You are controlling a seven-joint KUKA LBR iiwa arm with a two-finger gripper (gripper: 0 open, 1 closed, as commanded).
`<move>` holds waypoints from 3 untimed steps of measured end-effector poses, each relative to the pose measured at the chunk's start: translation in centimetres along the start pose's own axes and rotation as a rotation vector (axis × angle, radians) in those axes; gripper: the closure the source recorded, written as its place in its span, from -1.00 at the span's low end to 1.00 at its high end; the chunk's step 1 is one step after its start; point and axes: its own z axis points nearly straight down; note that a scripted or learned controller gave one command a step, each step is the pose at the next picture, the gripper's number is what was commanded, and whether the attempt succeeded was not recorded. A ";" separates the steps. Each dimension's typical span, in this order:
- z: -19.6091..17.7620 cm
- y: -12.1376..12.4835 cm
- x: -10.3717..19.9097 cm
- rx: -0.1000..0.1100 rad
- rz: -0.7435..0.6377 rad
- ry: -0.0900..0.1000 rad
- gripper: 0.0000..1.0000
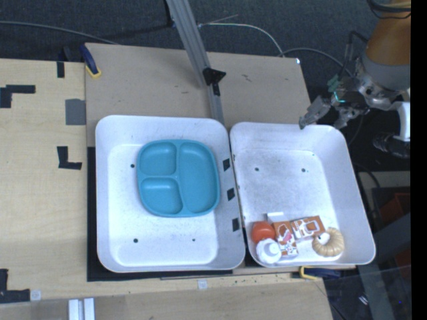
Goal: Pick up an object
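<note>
Orange object [262, 231]: you see it in the right bin's [347, 179] near corner, well apart from the fingers.
Neighbours: printed packet [298, 235], ring-shaped pastry [328, 242], white cap [269, 251].
Gripper [325, 114]: fingers spread, holding nothing, above the bin's far rim.
Progress: nothing grasped; approach, grasp, lift remain.

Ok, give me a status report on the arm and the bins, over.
Gripper above the right bin's far rim, holding nothing. Small items clustered in that bin's near corner, untouched. Blue divided plate in the left bin. Path clear.
</note>
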 end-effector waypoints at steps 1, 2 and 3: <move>0.0 0.0 0.0 0.000 0.000 0.000 -1.00; 5.3 -1.1 0.2 0.006 0.001 0.000 -1.00; 9.8 -1.3 0.7 0.005 0.001 0.000 -1.00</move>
